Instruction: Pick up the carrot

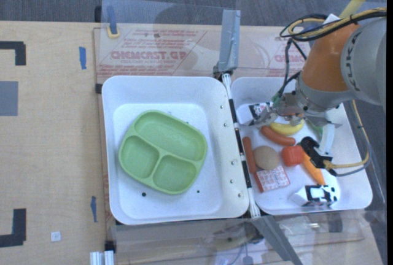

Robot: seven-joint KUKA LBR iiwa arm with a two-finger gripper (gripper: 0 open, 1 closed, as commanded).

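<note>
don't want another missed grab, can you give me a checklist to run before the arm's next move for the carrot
1. Carrot in plain view: ok. The carrot lies in the right bin, toward its right wall.
2. Gripper above the carrot: not ok. The gripper sits over the banana, nearer the view's top.
3. Carrot clear of neighbours: cannot tell. The red block is right at its upper end; contact is unclear.
4. Carrot held: not ok. It lies on the bin floor, apart from the gripper.
5. Green plate out of the way: ok. It is in the left bin.
</note>
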